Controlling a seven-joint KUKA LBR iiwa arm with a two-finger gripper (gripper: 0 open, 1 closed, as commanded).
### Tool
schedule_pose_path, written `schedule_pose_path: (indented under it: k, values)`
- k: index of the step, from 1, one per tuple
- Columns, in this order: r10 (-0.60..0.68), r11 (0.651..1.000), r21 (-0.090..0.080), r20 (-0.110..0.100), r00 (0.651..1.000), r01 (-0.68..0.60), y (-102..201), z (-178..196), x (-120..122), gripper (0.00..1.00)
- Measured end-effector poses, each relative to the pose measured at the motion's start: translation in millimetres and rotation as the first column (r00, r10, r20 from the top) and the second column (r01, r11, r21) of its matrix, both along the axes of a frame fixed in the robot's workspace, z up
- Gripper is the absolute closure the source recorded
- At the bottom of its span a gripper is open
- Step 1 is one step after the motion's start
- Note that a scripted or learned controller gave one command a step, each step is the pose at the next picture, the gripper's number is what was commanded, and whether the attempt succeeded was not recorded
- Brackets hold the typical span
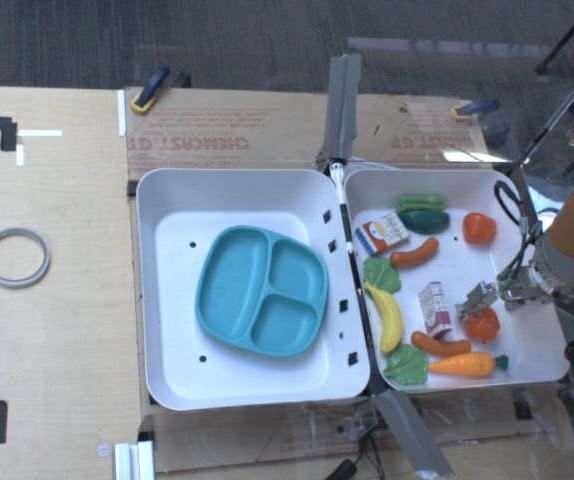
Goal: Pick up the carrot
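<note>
Two white bins sit side by side. The left bin (pixel 162 298) holds a big blue plate (pixel 262 290) with three parts. The right bin (pixel 537 363) holds lots of toy food.

The grey arm (pixel 572 258) comes in from the right side. Its gripper (pixel 485 301) is low over the right bin, just above a red tomato (pixel 481 325). The tips are small and blurry, so I cannot tell if they are open or closed, and I cannot see anything held between them.

The carrot (pixel 460 365) lies flat near the front edge of the right bin. It runs left to right. Its thin tip points left, toward a green leafy piece (pixel 406 364). Its fat end with a bit of green points right. It is orange and smooth. A little sausage (pixel 440 345) lies just behind it. The carrot is near the gripper but not touching it.

A yellow banana (pixel 386 318) lies near the left wall of that bin.
</note>
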State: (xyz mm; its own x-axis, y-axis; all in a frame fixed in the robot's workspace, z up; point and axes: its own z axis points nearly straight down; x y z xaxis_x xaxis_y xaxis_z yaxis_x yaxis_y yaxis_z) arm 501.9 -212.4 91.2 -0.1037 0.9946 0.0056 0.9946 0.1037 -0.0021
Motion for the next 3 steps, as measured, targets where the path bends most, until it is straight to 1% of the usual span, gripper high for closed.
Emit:
schedule_pose_path:
  k: [1, 2, 3]
  values:
    - [0.242, 0.97, -0.007, 0.004, 0.97, -0.242, -9.5, 44.5, 11.9, 0.0]
    - [0.238, 0.971, -0.007, 0.005, 0.971, -0.238, -9.7, 53.2, 12.4, 1.0]
    - [0.082, 0.997, -0.006, 0.003, 0.997, -0.082, -9.7, 63.0, 18.5, 1.0]
